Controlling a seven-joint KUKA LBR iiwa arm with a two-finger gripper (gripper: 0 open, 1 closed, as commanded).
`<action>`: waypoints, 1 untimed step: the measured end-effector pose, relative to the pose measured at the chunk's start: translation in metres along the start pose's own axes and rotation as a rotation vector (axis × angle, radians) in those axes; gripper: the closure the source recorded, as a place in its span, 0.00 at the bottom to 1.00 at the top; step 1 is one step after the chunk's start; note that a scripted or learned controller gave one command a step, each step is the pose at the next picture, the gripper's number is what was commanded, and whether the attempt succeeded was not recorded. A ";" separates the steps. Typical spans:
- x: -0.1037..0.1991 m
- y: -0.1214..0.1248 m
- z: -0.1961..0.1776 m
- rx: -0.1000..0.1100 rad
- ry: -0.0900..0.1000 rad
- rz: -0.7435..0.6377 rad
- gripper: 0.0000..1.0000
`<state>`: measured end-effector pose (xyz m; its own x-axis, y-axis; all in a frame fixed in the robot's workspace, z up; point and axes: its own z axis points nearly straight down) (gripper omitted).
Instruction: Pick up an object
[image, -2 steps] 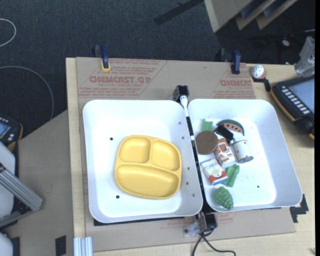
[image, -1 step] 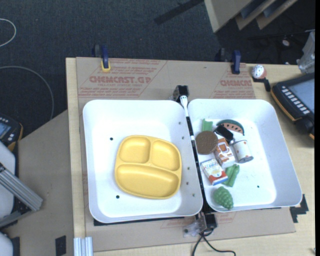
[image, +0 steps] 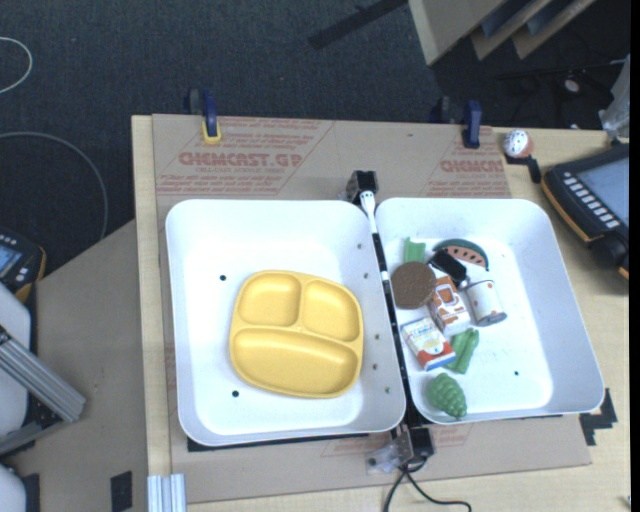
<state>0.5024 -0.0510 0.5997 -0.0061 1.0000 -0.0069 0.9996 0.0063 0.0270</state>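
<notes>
The right bin (image: 530, 330) holds a cluster of small toy foods along its left side. Among them are a brown round cookie (image: 410, 285), a watermelon slice (image: 462, 255), a small can (image: 486, 301), a red and white carton (image: 430, 343), a green bumpy fruit (image: 449, 396) and a small green block (image: 414, 249). The left bin (image: 200, 330) carries a yellow divided plate (image: 297, 333) lying flat in its middle.
Both bins rest on a cardboard sheet (image: 260, 160) held by blue clamps (image: 208, 112) at the back edge. A black tablet-like device (image: 598, 195) sits at the right. A cable (image: 410, 478) leaves the front between the bins.
</notes>
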 end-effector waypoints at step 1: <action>0.000 0.001 -0.011 -0.005 -0.001 -0.001 1.00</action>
<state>0.5030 -0.0508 0.6106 -0.0068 0.9999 -0.0078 0.9995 0.0071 0.0316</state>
